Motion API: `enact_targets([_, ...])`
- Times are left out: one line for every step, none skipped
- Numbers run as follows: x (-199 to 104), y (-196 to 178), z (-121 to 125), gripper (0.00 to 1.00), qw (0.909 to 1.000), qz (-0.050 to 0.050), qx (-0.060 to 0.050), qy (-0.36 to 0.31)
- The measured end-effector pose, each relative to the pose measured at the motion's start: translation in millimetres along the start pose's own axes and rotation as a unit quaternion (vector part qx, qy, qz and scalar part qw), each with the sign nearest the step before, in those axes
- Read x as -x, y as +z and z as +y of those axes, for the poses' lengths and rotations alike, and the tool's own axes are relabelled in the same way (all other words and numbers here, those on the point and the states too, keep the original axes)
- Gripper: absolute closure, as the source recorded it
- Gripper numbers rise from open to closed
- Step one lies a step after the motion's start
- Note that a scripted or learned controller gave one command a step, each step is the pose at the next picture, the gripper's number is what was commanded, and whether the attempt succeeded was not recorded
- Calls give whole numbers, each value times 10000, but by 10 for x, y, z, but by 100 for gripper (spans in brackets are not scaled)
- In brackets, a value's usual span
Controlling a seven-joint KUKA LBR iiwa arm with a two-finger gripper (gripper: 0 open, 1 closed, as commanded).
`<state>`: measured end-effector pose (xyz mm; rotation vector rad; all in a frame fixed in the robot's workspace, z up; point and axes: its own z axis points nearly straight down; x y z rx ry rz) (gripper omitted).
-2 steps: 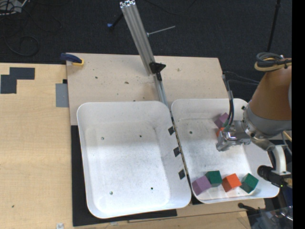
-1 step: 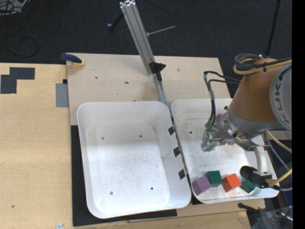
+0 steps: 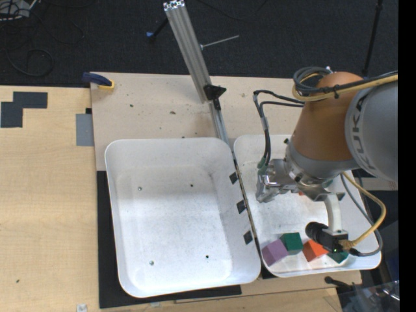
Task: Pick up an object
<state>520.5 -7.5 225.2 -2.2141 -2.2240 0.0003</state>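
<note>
We see the grey KUKA arm with its orange band (image 3: 328, 119) reaching over the right shallow white bin (image 3: 250, 149). The two-finger gripper (image 3: 268, 190) hangs near that bin's left wall, above bare floor; we cannot tell its state. A purple block (image 3: 274, 250), green cube (image 3: 292, 241), orange block (image 3: 314, 250) and dark green piece (image 3: 338, 257) cluster at the bin's near edge, well apart from the gripper. The left shallow white bin (image 3: 169, 149) sits beside it.
</note>
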Motion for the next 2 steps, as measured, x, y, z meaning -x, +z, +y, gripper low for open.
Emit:
enact_targets([-493, -108, 104, 100, 10000, -10, 3, 6])
enact_targets([-1000, -168, 173, 100, 10000, -3, -3, -3])
